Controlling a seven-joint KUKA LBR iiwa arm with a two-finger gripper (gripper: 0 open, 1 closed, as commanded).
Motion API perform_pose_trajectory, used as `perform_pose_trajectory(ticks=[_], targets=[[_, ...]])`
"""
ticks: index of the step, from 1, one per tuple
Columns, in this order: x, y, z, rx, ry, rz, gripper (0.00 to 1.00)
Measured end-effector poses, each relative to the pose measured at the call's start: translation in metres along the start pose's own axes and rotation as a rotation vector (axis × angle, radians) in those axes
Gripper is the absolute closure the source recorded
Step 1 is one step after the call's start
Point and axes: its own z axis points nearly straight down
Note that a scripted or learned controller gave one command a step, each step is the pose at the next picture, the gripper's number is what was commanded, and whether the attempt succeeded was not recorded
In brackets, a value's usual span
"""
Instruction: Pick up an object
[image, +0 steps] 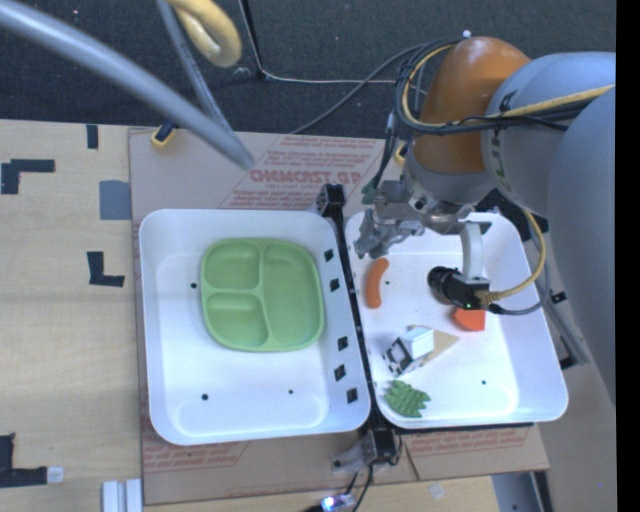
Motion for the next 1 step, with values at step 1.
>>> perform_pose_trajectory(ticks=[1], targets=[[0.0524, -0.0061, -0.0006, 0.001, 0.0, 0.001, 1.0]])
